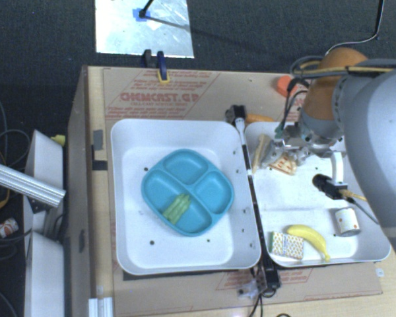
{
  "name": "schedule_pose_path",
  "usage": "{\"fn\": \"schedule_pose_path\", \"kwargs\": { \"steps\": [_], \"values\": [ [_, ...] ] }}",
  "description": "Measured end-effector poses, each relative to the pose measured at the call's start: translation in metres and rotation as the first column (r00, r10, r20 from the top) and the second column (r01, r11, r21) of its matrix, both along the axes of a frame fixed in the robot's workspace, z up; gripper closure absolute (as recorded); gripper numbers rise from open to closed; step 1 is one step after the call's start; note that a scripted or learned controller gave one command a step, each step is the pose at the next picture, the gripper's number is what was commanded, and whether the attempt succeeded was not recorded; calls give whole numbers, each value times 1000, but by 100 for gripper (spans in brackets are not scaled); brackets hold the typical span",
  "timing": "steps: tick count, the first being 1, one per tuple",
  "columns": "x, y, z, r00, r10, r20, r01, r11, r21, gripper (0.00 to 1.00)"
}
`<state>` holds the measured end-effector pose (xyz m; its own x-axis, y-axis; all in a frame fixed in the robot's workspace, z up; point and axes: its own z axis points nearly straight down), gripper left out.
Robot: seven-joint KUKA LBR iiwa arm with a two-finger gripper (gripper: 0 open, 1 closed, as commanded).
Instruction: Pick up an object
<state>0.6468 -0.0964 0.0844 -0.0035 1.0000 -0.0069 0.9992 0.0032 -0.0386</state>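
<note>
In the right bin (pixel 297 207), approach step: poised over a tan cracker (pixel 287 167) just beneath the claw (pixel 281 152); apart or together, impossible to tell. Next: lower, clamp, lift.

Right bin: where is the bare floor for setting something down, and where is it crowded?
Bare: the middle of the right bin, between the banana and the tan waffle piece. Crowded: the far end under the tool, and the near edge with banana, patterned packet and white cylinder.

Overhead camera looks slantwise onto the bench (pixel 158 88).
</note>
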Motion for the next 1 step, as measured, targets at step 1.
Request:
{"fn": "schedule_pose_path", "kwargs": {
  "steps": [1],
  "values": [
    [17, -13, -1, 1000, -1, 20, 1, 1000, -2, 0]
  ]
}}
